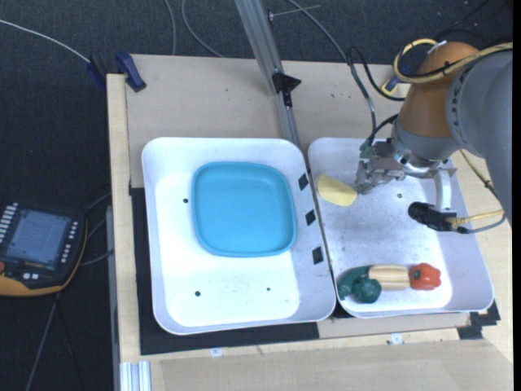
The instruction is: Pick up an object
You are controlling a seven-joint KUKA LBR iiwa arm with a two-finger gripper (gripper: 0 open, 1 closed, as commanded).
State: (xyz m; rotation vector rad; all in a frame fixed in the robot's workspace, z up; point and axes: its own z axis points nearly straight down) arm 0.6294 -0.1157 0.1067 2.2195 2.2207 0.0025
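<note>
A pale yellow object (336, 191) lies in the right bin (391, 243) at its far left side. My gripper (369, 177) hangs low just to the right of it, close to its right end, under the grey arm with the orange band. Along the right bin's near edge lie a dark green object (359, 287), a tan stick-shaped object (389, 277) and a red object (424, 276), in a row from left to right.
The left bin (163, 243) holds a blue square plate (243, 208). A metal pole (260, 35) slants up from between the bins at the back. Cables trail on the dark floor, and a handheld controller (37, 247) lies at the left.
</note>
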